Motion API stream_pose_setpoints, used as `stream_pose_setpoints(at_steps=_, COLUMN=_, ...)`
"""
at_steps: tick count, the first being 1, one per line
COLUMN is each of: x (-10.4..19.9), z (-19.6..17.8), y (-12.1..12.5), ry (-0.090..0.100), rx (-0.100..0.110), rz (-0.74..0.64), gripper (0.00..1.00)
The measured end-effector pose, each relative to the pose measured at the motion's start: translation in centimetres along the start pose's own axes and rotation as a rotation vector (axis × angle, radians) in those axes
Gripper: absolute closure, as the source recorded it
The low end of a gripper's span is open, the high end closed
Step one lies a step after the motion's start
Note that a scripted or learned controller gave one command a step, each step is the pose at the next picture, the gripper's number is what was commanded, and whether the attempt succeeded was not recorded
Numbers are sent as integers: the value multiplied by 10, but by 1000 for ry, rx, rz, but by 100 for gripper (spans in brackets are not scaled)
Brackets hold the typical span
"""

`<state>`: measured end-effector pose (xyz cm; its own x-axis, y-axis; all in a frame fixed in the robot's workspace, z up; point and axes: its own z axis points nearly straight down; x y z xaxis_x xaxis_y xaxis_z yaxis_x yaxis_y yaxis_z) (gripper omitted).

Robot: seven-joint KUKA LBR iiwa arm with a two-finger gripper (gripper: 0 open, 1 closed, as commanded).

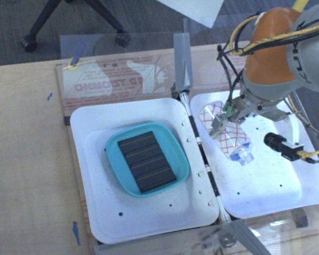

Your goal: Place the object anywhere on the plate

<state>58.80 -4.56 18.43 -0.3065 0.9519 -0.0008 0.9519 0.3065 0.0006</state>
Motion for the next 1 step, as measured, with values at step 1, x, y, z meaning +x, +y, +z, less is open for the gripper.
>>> stream_pose_setpoints(at_steps=1, x=0, z=-1, y=0, ry=0, rx=-1, rz=0, gripper=0)
